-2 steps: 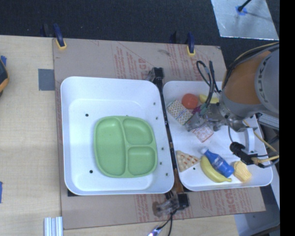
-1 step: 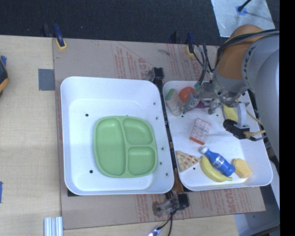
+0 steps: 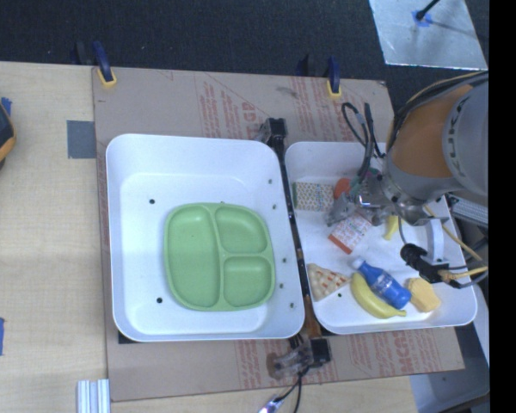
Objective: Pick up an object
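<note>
Camera view: arm cut off at right edge, covering far corner of right bin. Gripper low among clutter, just above red-and-white packet; finger spread hard to make out, cannot tell, nothing visibly held. Banana and blue bottle touching, near front. Green divided plate in left bin.

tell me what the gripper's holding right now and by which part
It cannot be told. The gripper is low in the right bin, right by a red and white packet, but a hold is not visible.
</note>
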`<state>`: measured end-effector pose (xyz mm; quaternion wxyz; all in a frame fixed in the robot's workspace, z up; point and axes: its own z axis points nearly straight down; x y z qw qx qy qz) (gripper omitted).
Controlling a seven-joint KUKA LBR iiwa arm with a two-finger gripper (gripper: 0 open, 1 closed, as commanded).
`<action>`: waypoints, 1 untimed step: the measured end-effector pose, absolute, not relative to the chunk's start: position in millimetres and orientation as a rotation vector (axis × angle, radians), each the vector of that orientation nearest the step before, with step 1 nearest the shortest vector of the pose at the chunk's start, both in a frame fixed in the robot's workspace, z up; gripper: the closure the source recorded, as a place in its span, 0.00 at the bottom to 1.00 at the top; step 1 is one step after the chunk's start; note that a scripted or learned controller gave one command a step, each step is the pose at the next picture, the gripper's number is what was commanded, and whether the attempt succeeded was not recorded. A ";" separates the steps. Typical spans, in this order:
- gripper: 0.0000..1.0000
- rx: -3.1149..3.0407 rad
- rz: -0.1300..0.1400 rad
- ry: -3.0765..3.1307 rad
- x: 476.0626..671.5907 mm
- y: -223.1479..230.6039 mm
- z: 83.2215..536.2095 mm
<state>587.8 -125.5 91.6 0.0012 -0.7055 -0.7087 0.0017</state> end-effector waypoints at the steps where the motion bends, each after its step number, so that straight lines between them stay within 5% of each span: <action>1: 0.00 -2.215 0.005 -2.224 548.3 -114.1 91.5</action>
